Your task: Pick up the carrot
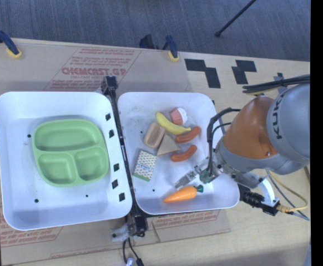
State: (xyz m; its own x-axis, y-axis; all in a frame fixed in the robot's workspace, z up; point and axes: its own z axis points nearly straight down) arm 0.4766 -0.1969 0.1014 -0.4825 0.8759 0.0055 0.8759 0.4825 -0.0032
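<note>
Orange carrot point(180, 194) lies in the right bin point(150, 205), near its front wall, tip pointing left, green top to the right. Gripper point(191, 177) sits just above and right of the carrot's top end, low over the bin floor. I see 1 metallic finger reaching left at about that spot, but I cannot tell whether the fingers are apart or together; too small and blurred. Nothing is visibly between them, so I don't count the carrot as held.

Risks as I judge them:
- Gripper looks lined up on the green end, not the body. A close there likely pinches the taper and the carrot squirts out or pivots.
- Carrot is close to the front wall. A descent slightly off could jam a finger against the wall or push the carrot into it.
- 2 sausages point(184, 153) lie just behind the gripper, banana point(170, 125) and bread point(154, 136) further back. Any backward drift could nudge a sausage or grab it instead.
- Green tray point(70, 151) in the left bin point(11, 165) is well apart, no concern.
</note>
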